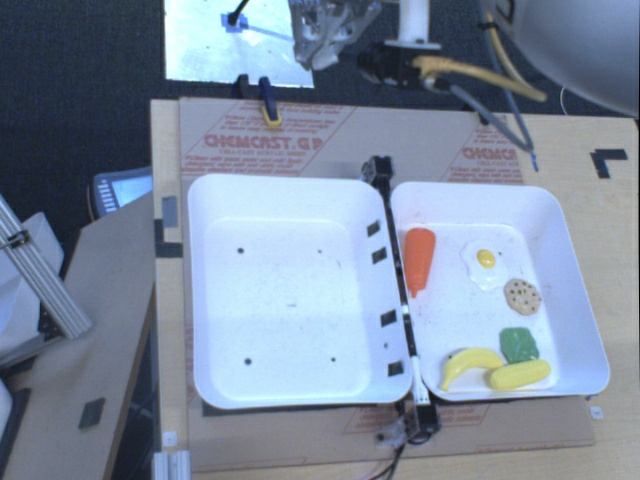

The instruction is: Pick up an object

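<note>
Within the right bin (575,268) lie 6 candidate objects: a carrot (418,258) near the divider, a fried egg (484,264) toward the middle, a cookie (521,295) just below and to the right of the egg, and, along the front wall, a banana (468,365), a green piece (518,343) and a yellow piece (519,374) crowded closely together, apparently touching. Beside it, the left bin (210,298) shares a clipped seam. Above the far edge of the bench, well apart from both bins, hangs the gripper (322,30), raised and carrying nothing between its fingers; how far the jaws stand apart cannot be told from this slanted view. Judged risks from this state: the descent has not begun, so any aiming error carries through the whole travel; a closure on the front cluster may catch 2 items or push 1 aside; the egg and the cookie look flat and may slip beneath the fingertips; the carrot lies close to the divider, where a finger could strike the bin wall or clips. The carrot's tapered body may also squeeze out sideways.
</note>
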`<state>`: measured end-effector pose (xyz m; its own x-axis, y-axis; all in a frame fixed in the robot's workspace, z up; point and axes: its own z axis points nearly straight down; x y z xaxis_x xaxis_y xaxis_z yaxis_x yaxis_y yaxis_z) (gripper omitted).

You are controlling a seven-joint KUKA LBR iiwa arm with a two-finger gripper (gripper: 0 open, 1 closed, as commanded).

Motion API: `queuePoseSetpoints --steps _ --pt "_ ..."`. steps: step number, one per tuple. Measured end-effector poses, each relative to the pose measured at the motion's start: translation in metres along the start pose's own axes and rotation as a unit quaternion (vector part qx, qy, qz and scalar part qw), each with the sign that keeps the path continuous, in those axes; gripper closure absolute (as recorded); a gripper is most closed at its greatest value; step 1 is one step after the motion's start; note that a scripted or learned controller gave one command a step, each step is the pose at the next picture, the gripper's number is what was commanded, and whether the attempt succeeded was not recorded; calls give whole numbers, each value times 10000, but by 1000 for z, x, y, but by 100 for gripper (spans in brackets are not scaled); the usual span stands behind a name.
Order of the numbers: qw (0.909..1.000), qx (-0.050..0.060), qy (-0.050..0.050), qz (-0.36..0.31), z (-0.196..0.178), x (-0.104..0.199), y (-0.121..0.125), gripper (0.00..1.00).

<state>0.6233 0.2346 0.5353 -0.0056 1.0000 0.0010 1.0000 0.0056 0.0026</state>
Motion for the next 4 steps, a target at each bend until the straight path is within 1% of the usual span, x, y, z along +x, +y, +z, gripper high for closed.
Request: queuePoseSetpoints --steps 1,4 --pt "10000 7 0 3 0 -1 -3 100" --pt "10000 7 0 9 0 0 0 100"
